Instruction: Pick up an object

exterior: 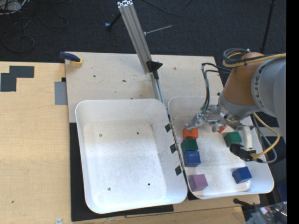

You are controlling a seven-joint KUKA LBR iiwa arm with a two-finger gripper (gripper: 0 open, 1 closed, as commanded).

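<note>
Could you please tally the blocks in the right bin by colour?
Orange block: 1
Green blocks: 2
Blue blocks: 2
Purple block: 1
Total: 6 blocks in the right bin.
</note>
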